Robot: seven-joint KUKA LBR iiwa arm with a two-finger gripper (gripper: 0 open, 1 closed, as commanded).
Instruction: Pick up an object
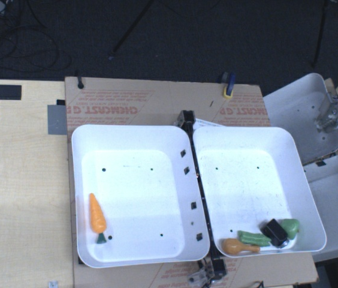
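Camera view showed a carrot [97,213] loose against the left bin [77,161] wall, other toys probably slid into the right bin [298,161] corner; the end effector's state could not be told.

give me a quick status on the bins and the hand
Toy carrot lying alone in left bin. Green piece, black block and orange piece bunched in right bin near corner. Nothing picked up yet.

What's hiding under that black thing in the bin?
The black block lies on two green toys, one each side, beside an orange pear shape. Whatever lies directly beneath it is covered.
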